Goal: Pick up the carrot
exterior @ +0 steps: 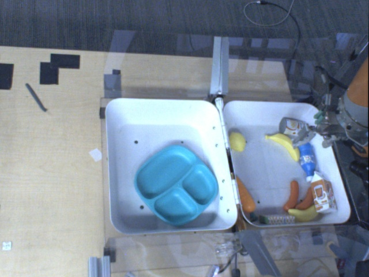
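Wooden surface (52,183) bearing two white bins. Nearest, we list the carrot (245,196) at the right bin's (262,111) near-left wall. Left bin (118,172): blue divided plate (176,184). Farther right, the end effector (320,127) hovers; its spread we cannot tell.

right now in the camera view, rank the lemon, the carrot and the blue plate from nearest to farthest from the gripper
1. Lemon: upper left of the right bin, nearest the gripper at that bin's upper right edge.
2. Carrot: lower left of the right bin, against its wall.
3. Blue plate: in the left bin, farthest.
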Available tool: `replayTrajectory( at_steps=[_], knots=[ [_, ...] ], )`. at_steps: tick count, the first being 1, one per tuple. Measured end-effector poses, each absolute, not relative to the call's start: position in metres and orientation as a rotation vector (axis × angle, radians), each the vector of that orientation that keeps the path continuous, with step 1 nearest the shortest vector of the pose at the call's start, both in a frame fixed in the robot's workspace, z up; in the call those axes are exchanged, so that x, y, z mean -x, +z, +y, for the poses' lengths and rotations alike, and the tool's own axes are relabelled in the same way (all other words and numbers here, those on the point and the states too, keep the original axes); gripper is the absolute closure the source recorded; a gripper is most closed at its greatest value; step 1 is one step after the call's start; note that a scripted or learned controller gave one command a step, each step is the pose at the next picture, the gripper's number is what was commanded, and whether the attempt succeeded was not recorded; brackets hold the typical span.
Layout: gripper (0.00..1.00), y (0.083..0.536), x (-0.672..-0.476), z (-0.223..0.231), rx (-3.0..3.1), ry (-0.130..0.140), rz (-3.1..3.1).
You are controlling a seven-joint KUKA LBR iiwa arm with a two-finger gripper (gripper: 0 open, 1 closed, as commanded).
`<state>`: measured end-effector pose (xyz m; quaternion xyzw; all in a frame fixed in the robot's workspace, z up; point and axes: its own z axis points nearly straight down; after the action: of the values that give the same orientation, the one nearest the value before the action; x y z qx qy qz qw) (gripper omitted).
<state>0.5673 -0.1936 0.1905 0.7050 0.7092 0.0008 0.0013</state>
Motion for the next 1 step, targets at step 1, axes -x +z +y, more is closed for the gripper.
replayTrajectory(
  at_steps=[1],
  knots=[
    [0.00, 0.1793, -0.5065, -0.2055, -2.475, 0.004, 1.932]
  ],
)
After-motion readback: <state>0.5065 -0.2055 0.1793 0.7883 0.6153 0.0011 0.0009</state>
